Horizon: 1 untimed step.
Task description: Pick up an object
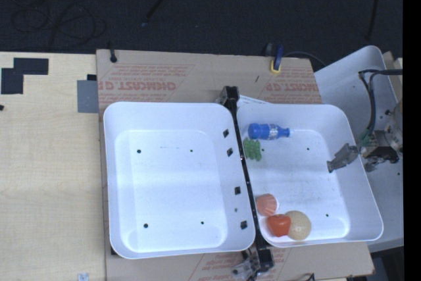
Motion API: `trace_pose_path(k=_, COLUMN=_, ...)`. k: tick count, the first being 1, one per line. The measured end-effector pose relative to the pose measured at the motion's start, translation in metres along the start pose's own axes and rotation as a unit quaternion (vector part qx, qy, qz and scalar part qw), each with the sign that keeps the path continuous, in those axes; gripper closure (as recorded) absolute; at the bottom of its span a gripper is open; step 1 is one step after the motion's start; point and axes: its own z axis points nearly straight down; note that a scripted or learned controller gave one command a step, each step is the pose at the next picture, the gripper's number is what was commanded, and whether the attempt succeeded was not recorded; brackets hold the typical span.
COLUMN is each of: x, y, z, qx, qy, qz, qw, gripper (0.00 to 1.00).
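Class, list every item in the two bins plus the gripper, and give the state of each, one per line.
Blue bottle: lying on its side, right bin.
Green object: beside the divider, right bin.
Peach ball: resting, near corner.
Red ball: touching the cream ball.
Gripper: over the right bin's right edge, holding nothing visible.

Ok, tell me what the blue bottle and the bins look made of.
Blue bottle: likely plastic, translucent blue body with a slight sheen. Right bin and left bin: apparently moulded plastic, smooth white, with rounded corners and soft reflections. None of this is certain from above.
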Motion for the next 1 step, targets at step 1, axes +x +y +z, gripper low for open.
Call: trace_pose_path(k=1, x=-0.0216, y=0.0415, z=0.0828, qx=0.003, qy=0.001, qz=0.0, qw=1.0, gripper=0.0)
